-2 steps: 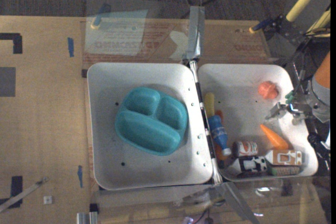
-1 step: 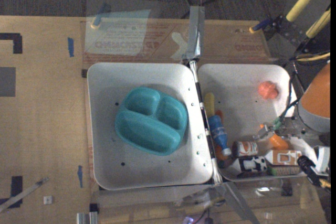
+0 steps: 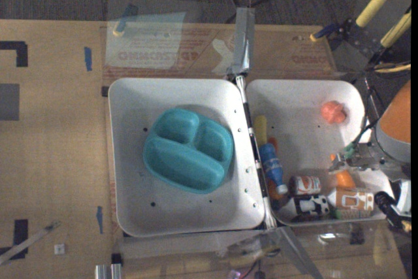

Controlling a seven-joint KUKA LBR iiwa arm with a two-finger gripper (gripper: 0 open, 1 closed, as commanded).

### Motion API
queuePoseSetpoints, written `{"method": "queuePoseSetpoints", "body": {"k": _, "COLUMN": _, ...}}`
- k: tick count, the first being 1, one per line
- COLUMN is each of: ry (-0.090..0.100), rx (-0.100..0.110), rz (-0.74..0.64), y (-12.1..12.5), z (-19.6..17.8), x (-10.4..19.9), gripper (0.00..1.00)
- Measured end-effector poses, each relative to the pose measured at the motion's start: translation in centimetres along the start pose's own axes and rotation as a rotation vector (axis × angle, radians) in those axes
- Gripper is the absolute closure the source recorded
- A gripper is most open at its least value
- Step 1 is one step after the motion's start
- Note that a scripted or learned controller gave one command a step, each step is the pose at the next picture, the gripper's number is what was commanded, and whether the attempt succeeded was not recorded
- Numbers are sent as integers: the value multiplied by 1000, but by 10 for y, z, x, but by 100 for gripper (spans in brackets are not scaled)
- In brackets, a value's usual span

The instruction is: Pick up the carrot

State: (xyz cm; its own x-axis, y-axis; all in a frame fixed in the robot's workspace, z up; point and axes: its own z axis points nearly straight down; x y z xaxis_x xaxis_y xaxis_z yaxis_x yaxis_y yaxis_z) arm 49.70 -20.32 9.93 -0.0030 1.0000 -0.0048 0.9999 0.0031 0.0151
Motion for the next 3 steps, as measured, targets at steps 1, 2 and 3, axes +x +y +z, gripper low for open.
{"method": "queuePoseSetpoints", "body": {"k": 1, "ry": 0, "rx": 1, "rz": 0, "y": 0, "z": 0, "x": 0, "gripper": 0}}
{"method": "queuePoseSetpoints", "body": {"k": 2, "ry": -2, "rx": -3, "rz": 5, "y": 0, "z": -10, "x": -3, "gripper": 100}}
{"method": "queuePoseSetpoints", "body": {"k": 3, "ry": 5, "rx": 14, "rz": -50, "y": -15, "z": -95, "x": 36, "gripper": 100}}
